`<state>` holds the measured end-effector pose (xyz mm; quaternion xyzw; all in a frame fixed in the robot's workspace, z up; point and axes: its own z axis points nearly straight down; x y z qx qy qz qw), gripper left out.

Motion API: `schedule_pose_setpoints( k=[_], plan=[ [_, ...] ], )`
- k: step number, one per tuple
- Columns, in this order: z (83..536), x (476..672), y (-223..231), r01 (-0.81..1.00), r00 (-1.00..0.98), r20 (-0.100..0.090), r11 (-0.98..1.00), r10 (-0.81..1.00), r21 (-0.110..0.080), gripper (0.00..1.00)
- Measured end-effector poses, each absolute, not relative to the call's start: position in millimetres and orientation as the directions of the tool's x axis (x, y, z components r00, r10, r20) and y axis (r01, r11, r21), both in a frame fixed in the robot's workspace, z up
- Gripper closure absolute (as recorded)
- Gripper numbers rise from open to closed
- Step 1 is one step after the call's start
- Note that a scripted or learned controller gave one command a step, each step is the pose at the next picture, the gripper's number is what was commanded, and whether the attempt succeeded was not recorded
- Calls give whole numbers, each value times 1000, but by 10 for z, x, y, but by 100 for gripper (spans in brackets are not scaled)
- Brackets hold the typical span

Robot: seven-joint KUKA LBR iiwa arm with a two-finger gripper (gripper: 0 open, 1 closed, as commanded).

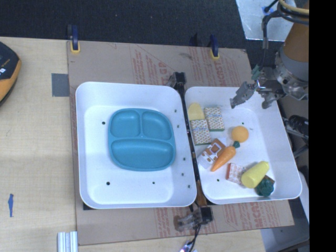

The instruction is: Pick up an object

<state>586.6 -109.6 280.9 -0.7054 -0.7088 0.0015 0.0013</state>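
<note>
The orange toy carrot [224, 157] lies mid right white bin [278, 140], long axis diagonal, leafy end up-right toward the small orange ball [240, 134]. A brown-white carton [211, 151] touches its left side. The claw [255, 95] hovers spread apart, holding nothing, near the bin's far edge.

Print check from my station. The brown cardboard sheet [157, 67] under the bins carries faint red lettering in slanted strips along its top edge and again along the bottom right, too washed out to read. The two small packets [207, 125] in the right bin [278, 140] show a fine printed pattern, no legible words. The small red-and-white carton [211, 152] beside the carrot bears markings too small to make out. The orange-and-black device [6, 72] at the far left has pale marks, unreadable. No legible text, brand or number anywhere.
</note>
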Motion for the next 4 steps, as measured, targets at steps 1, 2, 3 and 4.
schedule_pose_setpoints(
  k=[1,2,3,4],
  plan=[
    [1847,6051,-1637,1000,-2,-2,2,1000,-11,0],
    [862,5980,-1847,1000,-4,0,4,1000,-11,0],
    [1026,5998,-1855,1000,-5,-2,5,1000,-5,100],
    [1568,6125,-1736,1000,-6,-1,6,1000,3,100]
  ],
)
